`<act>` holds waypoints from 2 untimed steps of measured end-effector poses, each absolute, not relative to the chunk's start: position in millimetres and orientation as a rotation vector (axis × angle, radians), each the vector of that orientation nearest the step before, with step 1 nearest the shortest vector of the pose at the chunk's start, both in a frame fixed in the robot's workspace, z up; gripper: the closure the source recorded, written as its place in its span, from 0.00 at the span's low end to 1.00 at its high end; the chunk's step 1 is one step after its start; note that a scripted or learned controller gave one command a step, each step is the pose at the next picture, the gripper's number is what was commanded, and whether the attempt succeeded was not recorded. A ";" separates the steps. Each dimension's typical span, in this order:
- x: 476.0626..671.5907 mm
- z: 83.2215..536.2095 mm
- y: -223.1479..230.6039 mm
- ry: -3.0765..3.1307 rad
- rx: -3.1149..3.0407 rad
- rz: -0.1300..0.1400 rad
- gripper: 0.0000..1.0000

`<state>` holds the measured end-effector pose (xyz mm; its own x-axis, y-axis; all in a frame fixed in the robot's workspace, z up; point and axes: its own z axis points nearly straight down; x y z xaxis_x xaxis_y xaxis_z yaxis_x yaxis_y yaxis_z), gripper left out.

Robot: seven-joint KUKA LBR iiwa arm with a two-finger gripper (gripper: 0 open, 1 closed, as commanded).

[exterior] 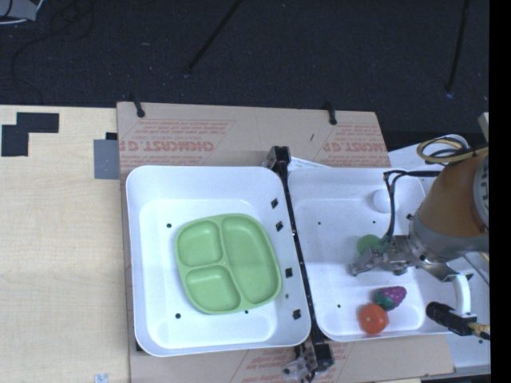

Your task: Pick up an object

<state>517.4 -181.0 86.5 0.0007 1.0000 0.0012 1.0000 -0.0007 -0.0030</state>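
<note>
At the near edge of the right-hand shallow white plastic bin [335, 214], toward five o'clock, a small round orange-red ball-like object [373, 318] lay on the floor of the bin. Just beyond it, at about one o'clock from it and almost touching, sat a small purple object with a green end [391, 297]. Farther in, the grey arm with its orange band [457, 206] reached in from three o'clock, and its two-finger gripper [375, 260] hung low over the middle of that bin; whether the fingers were open or closed could not be told. A small green rounded object [368, 244] lay right against the gripper at its eleven o'clock side, partly hidden by it. Beyond that, near the far right corner, a small white round object [382, 200] rested. At nine o'clock, in the left-hand shallow white bin [152, 214], a light green plastic plate with three compartments [227, 262] lay flat. Both bins stood on a brown cardboard sheet [239, 134] on the pale wooden worktop [56, 254].
</note>
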 end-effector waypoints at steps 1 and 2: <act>518.2 98.8 -181.8 -2.216 -2.225 0.000 1.00; 518.9 159.5 -175.4 -2.224 -2.221 -0.002 1.00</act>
